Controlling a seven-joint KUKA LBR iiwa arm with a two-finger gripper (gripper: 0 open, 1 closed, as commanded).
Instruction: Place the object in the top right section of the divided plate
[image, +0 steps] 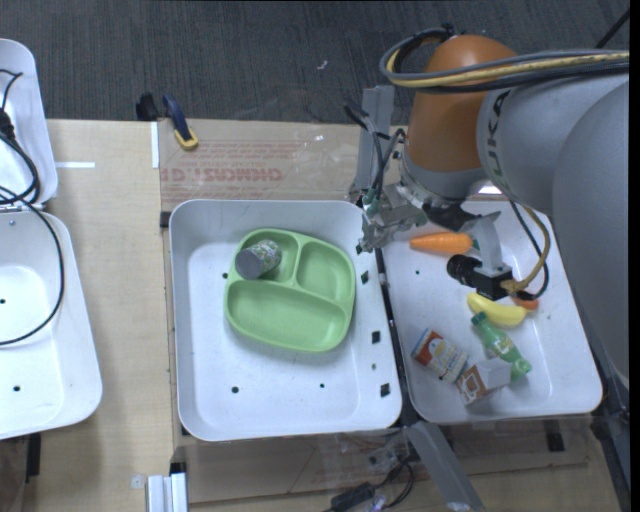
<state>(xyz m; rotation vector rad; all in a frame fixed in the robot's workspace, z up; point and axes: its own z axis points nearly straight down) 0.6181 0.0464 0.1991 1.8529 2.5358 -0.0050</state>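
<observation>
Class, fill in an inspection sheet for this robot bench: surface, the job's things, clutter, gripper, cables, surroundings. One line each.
Surface: wooden bench with two white bins, left bin and right bin.
Job's things: green divided plate in the left bin; grey can lying in its top left section; top right section bare.
Clutter: carrot, banana, green bottle and two small cartons in the right bin.
Gripper: gripper above the rim between the bins; finger state unclear.
Cables: cable loop over the arm; black cable at left.
Surroundings: dark floor beyond the bench.
</observation>
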